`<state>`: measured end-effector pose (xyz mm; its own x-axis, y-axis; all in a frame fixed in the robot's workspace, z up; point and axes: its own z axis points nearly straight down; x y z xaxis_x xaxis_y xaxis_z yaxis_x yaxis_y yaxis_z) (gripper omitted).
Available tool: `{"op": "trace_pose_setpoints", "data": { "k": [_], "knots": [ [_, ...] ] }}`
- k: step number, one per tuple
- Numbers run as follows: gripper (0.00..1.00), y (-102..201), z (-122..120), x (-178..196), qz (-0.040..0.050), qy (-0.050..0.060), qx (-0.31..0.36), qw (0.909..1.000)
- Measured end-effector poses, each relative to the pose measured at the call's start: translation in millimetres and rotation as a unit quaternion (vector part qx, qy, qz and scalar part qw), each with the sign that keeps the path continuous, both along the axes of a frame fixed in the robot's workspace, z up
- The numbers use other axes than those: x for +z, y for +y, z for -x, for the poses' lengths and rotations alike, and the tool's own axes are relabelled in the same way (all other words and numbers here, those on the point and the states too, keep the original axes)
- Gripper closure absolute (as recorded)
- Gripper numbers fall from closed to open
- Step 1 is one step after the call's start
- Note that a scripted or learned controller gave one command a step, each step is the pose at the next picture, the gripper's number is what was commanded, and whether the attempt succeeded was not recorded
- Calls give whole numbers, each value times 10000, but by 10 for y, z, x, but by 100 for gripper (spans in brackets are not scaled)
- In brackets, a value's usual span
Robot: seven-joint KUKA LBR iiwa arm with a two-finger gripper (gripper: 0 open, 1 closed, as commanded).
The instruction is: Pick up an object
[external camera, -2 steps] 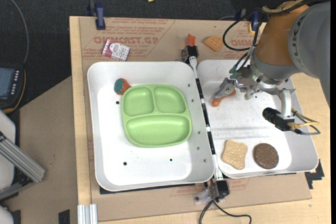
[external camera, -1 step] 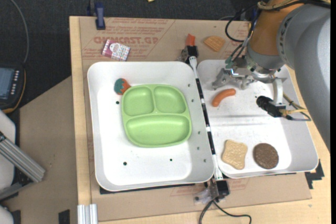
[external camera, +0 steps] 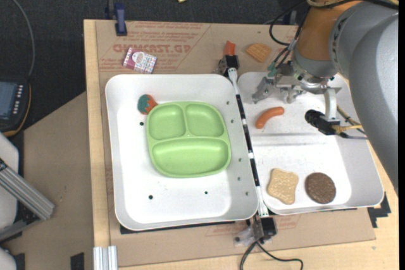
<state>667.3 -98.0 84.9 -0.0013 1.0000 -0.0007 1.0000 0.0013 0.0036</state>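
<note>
My gripper (external camera: pixel 278 89) hangs above the right bin (external camera: pixel 361 199); finger state indeterminate. Target sausage (external camera: pixel 270 116) lies just below it: likely light, smooth, rounded. I would grasp mid-length, across its narrow width.

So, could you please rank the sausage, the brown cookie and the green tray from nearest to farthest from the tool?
1. Sausage, right bin, just below the tool.
2. Brown cookie, right bin's near corner.
3. Green tray, left bin.
</note>
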Motion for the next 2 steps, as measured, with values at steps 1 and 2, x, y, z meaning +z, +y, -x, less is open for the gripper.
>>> {"op": "trace_pose_setpoints", "data": {
  "k": [1,2],
  "knots": [
    [0,-18,278,-2,-5,36,-10,10000],
    [0,18,-5,1,3,-3,-1,10000]
  ]
}}
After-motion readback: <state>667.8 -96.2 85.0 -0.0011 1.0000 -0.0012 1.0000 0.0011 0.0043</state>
